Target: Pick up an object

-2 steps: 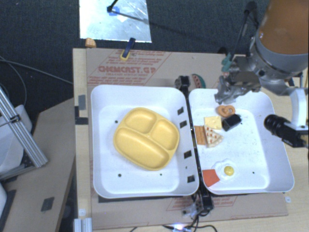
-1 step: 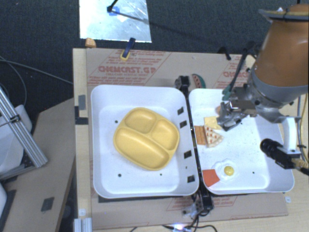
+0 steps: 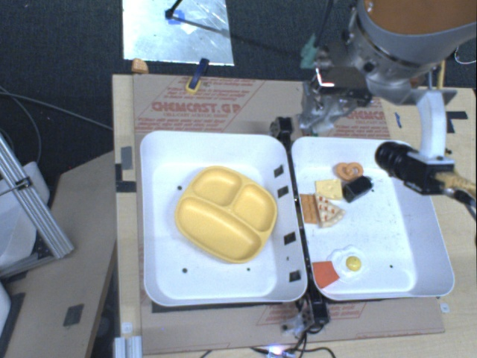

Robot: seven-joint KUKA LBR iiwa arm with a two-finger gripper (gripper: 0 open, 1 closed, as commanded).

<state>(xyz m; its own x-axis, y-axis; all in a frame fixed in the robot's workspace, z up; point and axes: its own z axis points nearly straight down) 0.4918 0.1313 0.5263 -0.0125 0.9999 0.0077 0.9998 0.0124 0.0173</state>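
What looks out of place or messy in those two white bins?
The yellow divided plastic plate sits askew in the left white bin. In the right white bin, the toy foods lie bunched near the divider, an orange-red square piece touching the fried-egg toy.

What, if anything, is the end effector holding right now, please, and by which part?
It cannot be told: the end effector sits above the bins' far edge, its tips blurred, with no object visible in it.

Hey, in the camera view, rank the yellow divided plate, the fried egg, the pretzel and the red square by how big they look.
1. yellow divided plate, by far
2. fried egg
3. red square, close to the egg
4. pretzel, too near the red square to rank firmly
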